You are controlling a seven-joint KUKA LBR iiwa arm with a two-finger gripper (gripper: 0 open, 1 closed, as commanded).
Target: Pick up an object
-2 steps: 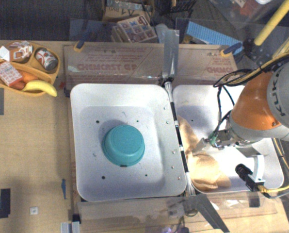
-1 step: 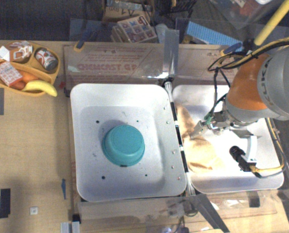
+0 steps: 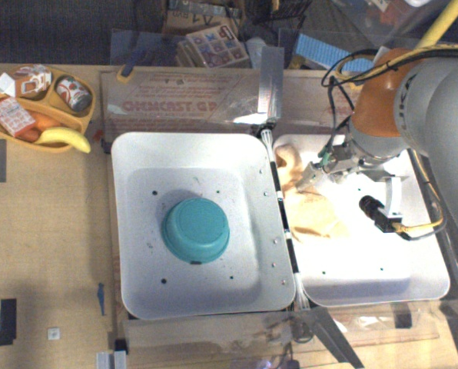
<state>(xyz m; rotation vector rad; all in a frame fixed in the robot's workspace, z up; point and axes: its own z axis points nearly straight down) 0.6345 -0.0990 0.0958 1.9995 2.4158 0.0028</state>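
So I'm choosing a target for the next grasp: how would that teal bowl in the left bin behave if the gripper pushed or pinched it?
The teal bowl looks stiff, likely light plastic. It sits upside down, so no rim is offered; the smooth dome may slip between fingers. Pushed, it would probably slide across the left bin rather than tip.

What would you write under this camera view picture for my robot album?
Robot arm's gripper hovers over tan objects in the right bin; a teal bowl sits upside down in the left bin.

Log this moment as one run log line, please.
arm: over right bin | gripper: low near tan objects, grasp unconfirmed | left bin: teal bowl untouched | pick: not yet done
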